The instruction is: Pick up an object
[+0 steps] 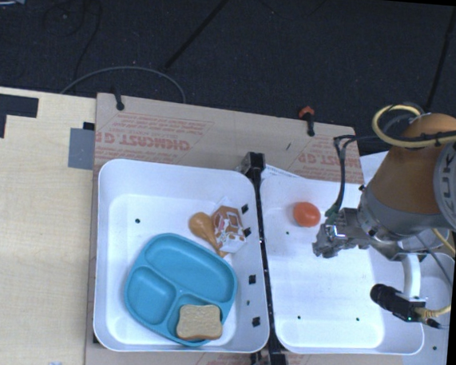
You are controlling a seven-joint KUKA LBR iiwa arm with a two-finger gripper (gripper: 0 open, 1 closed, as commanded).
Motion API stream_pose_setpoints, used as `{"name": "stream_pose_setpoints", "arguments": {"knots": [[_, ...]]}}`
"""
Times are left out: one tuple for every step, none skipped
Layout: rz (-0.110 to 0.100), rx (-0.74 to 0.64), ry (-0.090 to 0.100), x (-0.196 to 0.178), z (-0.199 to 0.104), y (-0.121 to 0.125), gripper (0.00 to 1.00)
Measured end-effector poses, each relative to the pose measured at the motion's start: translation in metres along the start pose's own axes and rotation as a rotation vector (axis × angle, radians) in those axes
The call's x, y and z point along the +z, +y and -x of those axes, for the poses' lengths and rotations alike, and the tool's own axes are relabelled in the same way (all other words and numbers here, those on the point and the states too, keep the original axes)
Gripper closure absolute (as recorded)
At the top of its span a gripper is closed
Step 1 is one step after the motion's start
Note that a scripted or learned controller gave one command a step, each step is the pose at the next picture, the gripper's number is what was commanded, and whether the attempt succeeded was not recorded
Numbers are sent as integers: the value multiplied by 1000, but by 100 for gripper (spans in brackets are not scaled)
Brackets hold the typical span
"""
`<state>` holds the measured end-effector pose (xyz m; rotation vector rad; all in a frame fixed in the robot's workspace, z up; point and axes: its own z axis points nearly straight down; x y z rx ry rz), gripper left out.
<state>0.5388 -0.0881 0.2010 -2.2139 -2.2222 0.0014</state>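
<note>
Two white bins side by side on the desk. In the right bin [335, 324]: an orange ball [306, 214] near the far wall, just left of the hand [326, 245] — apart from it, not touching. Hand low over the bin floor; cannot tell how far open, nothing seen between its tips. In the left bin [121, 207]: a blue tray [162, 280] with a bread slice [199, 322] in its near compartment — beside the tray's far edge, a tan drumstick [201, 226] and a wrapped snack [228, 226].

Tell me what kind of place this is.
Probably a robotics lab test bench: a robot arm reaches over two white bins holding toy food, with loose cables on dark carpet behind.
</note>
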Motion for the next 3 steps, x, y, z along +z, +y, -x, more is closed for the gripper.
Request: {"name": "stream_pose_setpoints", "arguments": {"knots": [[3, -1, 0, -14, -50, 3, 100], [2, 0, -1, -21, -95, 2, 100], [1, -2, -1, -26, -148, -6, 100]]}}
